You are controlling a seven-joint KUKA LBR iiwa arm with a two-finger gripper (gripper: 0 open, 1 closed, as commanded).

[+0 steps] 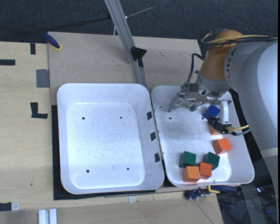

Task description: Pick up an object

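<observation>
Arm over right bin, six blocks in that bin, none held.

Two white bins on the counter [98,50]: left bin [65,125] bare floor, wide room inside; right bin [175,129] has all blocks. Count: 1 blue block [212,111] just beside the gripper [182,101], 2 green blocks [188,158] [212,160], 3 orange blocks [192,173] [206,169] [221,145]. Maybe another orange bit under the black cable near the right wall, cannot tell. Greens and two oranges are clustered, touching, by the bin's near edge; third orange sits apart, near the right rim. Gripper at the far end of the right bin, fingers look spread, nothing between them. Middle and left strip of the right bin floor are open. Grey pole [123,27] crosses the counter above the bins.
</observation>
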